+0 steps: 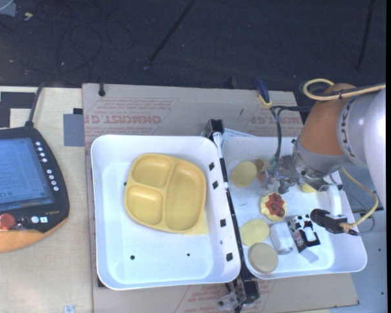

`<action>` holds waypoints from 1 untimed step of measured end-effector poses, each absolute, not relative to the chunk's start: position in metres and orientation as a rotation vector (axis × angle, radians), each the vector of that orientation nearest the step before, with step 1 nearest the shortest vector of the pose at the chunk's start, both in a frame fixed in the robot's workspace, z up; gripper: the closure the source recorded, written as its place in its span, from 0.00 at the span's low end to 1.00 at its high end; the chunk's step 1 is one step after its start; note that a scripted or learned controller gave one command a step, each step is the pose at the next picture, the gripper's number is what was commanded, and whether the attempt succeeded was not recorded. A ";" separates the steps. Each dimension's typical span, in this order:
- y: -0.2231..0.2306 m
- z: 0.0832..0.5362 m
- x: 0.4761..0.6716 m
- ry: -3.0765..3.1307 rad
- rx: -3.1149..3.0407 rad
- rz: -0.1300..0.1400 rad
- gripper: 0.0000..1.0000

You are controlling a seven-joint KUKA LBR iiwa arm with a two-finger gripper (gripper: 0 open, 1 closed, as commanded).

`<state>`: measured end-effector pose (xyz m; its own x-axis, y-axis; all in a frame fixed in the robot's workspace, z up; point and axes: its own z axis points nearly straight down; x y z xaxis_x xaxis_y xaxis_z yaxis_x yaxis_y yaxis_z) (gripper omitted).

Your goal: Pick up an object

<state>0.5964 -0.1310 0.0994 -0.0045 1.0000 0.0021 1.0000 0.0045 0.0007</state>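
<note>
Lying just at six o'clock from the hand (278, 182), whose opening cannot be told, a red-and-yellow object (274, 206) is seen.

I can make out red printing on the cardboard sheet (182, 113) under my two bins; it lies upside down from this side and its letters are too faint to spell out. The pendant screen (16, 171) shows lines too small to read.
</note>
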 end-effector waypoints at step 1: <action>-0.093 0.199 0.544 -2.224 -2.219 -0.005 1.00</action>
